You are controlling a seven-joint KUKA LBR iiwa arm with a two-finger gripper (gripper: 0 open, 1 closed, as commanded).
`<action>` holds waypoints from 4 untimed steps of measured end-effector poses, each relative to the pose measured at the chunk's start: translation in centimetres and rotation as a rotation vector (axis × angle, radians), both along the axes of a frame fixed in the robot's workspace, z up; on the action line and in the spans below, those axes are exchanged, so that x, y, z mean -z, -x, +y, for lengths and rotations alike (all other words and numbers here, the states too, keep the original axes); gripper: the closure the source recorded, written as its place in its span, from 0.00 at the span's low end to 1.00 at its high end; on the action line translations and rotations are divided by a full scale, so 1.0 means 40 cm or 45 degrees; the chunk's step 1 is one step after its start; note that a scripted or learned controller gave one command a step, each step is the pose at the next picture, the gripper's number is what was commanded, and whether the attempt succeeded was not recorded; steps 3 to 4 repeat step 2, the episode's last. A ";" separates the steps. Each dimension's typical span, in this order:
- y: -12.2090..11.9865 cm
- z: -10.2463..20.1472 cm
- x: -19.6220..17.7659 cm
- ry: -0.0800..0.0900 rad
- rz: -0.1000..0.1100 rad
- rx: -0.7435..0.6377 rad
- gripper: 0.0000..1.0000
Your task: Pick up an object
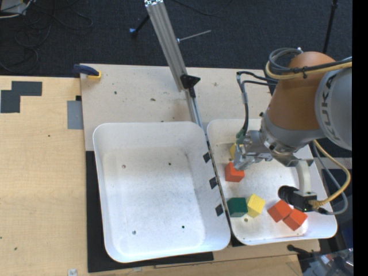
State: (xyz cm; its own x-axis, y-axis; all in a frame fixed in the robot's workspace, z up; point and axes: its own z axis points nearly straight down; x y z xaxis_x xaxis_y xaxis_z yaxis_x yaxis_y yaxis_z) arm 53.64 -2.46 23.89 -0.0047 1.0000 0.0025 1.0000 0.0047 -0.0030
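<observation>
camera view has the gripper low in the right bin, fingers pinching an orange block; green block, yellow block and two orange-red blocks lie nearer the front rim

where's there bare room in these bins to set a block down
The left bin offers the widest bare floor, from its far rim to its near rim. The right bin is crowded: the pincer hangs over an orange block, with a green block, yellow block and two orange blocks along the near side.
</observation>
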 end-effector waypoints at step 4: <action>0.012 0.271 -0.010 0.001 0.001 0.000 1.00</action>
